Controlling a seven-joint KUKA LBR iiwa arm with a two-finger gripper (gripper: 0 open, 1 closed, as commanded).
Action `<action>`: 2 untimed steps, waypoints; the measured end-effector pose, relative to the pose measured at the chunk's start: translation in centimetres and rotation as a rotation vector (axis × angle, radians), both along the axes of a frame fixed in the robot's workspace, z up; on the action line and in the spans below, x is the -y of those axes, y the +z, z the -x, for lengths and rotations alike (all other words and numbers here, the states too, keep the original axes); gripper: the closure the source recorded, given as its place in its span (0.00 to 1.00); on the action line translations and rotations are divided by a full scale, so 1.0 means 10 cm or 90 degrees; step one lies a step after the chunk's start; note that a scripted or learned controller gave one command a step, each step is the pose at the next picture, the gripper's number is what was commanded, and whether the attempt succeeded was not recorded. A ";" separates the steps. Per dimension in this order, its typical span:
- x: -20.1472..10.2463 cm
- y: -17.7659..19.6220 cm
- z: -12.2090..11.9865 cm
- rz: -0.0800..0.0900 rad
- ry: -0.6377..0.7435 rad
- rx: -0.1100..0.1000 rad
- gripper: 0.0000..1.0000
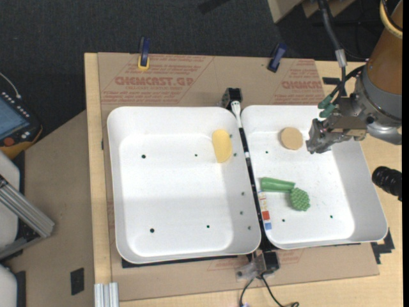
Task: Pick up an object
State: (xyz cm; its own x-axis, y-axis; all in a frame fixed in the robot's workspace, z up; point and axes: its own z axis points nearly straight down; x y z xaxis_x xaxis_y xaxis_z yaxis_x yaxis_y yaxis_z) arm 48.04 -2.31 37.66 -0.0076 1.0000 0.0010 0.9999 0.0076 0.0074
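Nothing is picked up yet: the gripper (317, 144) hangs over the far part of the right bin (358, 190), just beside the tan disc (291, 138) near that bin's far edge, and I cannot tell how it is set. The disc is flat, round and pale brown, lying apart from the green brush (289, 193) at the bin's middle; closing on it and lifting remain.

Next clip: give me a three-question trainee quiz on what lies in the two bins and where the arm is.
1. True or false: the yellow piece lies in the left bin.
2. How many things lie in the right bin?
3. The gripper is nearest to: A) the green brush; B) the tan disc; C) the yellow piece.

Key: 1 true; 2 two, the tan disc and the green brush; 3 B.
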 end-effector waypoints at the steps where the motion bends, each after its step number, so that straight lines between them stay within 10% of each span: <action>1: -0.67 0.72 -0.07 -0.001 0.001 0.002 1.00; 2: -0.61 0.36 0.02 0.001 -0.006 -0.008 1.00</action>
State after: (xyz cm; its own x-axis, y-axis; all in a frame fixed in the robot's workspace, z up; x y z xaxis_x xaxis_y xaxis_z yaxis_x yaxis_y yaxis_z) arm 47.88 3.82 41.23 0.0014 1.0000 -0.0003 1.0000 -0.0014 -0.0055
